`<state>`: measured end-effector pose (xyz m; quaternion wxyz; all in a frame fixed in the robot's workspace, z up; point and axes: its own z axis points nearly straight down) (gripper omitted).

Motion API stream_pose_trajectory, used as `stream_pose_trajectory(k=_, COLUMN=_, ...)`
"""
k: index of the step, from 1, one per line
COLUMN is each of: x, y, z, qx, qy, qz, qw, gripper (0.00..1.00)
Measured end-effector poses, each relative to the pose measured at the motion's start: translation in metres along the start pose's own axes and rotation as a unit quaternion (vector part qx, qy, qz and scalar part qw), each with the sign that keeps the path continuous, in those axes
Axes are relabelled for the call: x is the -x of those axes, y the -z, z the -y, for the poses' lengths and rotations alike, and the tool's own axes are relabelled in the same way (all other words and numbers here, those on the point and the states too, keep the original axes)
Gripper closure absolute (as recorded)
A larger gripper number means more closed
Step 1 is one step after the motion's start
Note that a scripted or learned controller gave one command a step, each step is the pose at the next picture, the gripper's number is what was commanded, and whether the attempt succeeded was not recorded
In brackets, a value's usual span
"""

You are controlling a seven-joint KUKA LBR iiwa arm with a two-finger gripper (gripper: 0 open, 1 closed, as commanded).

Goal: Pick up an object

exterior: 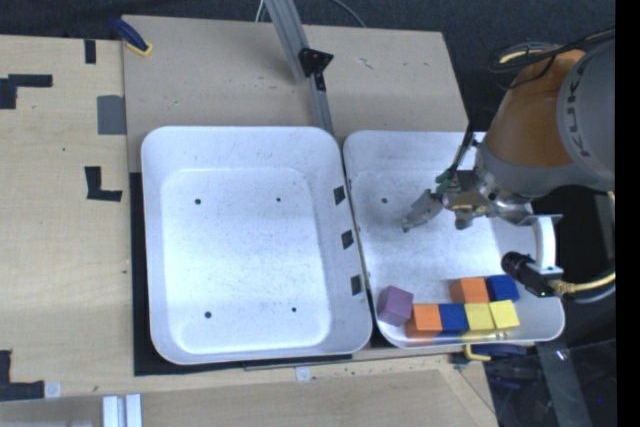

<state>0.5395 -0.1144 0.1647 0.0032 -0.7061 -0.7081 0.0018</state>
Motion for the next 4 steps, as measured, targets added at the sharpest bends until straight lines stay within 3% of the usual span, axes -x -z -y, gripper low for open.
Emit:
stream_pose_trajectory(k=1, x=-0.015, y=-0.075, z=0.015, qx=0.0, qy=-0.001, qz=0.0, qw=1.0, gripper=0.0)
stream_pose_trajectory(k=2, x=-0.075, y=0.032, z=-0.068, qx=0.009, qy=0.002, qz=0.0, qw=1.0, gripper=0.0)
stream_pose_trajectory(k=3, x=-0.072, y=0.037, z=-0.065, qx=0.002, qy=0.0, qz=0.002, qw=1.0, gripper=1.0)
stream_pose_trajectory(k=4, x=-0.105, y=0.027, z=-0.093, qx=0.003, qy=0.001, qz=0.001, qw=1.0, gripper=1.0)
